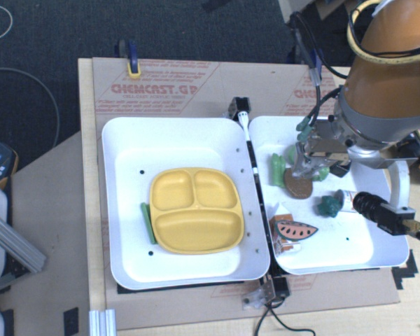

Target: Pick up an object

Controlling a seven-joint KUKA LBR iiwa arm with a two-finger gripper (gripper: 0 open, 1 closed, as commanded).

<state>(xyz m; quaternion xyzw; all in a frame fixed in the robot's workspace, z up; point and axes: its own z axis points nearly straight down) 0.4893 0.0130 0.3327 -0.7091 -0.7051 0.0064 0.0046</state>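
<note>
My gripper (304, 168) hangs low over the left half of the right bin (357, 254), under the grey and orange arm. Right below its tip lies a brown round piece (299, 187), partly covered by the gripper. A green piece (276, 169) lies just left of the gripper, near the bin's left wall. A teal toy (330, 205) sits to the lower right of the brown piece. A watermelon slice (297, 230) rests near the bin's front left corner, with a small orange piece (276, 224) at its left end.
The left bin (119, 187) holds a yellow divided plate (196, 210) with a thin green stick (148, 222) along its left side. A black bar (250, 161) runs between the two bins. The arm's bulk covers the right bin's far right part.
</note>
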